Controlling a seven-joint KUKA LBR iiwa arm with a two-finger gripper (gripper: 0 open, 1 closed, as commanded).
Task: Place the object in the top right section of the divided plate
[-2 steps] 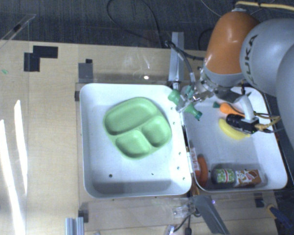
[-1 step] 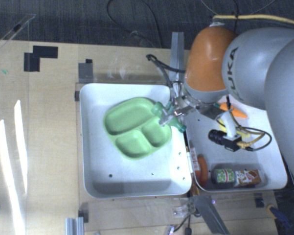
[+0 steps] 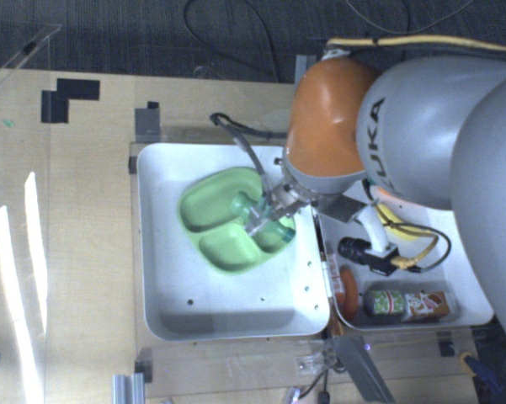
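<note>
A light green divided plate point(image 3: 215, 204) lies in the left white bin point(image 3: 227, 310), with a large section at its upper left, one at the bottom and a smaller one at the right. My gripper point(image 3: 263, 213) hangs low over the plate where the ridges meet, at the edge of the right-hand section point(image 3: 279, 236). The grey and orange wrist point(image 3: 328, 129) above hides part of the plate's right side. Whether anything is in the gripper I cannot make out; only a teal-green blur shows beneath it.
The right bin point(image 3: 463, 314) holds a lying bottle with a green and brown label point(image 3: 404, 304) and a small red object point(image 3: 347, 286) by the dividing wall. A black plug with a yellow cable point(image 3: 375, 255) hangs from the arm above that bin.
</note>
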